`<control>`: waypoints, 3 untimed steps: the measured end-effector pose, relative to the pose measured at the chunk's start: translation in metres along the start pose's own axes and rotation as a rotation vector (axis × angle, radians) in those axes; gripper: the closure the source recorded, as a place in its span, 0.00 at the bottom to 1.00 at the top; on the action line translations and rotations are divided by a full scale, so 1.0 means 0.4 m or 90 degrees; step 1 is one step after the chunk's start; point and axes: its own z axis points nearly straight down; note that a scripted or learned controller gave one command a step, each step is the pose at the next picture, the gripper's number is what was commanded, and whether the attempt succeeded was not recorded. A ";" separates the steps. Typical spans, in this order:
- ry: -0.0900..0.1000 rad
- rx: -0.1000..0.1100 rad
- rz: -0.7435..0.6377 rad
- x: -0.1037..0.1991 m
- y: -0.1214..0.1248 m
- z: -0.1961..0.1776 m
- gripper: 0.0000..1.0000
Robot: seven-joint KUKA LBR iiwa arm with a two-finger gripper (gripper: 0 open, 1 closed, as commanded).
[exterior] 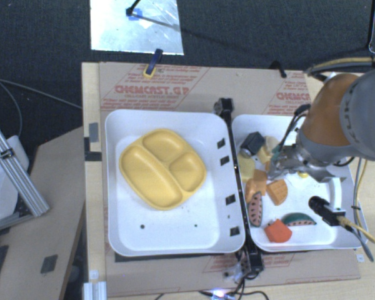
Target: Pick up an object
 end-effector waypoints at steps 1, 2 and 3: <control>0.000 0.000 0.000 0.000 0.000 0.001 0.00; 0.000 0.000 0.002 -0.017 0.070 -0.041 0.00; 0.000 -0.002 0.000 0.043 0.141 -0.163 0.00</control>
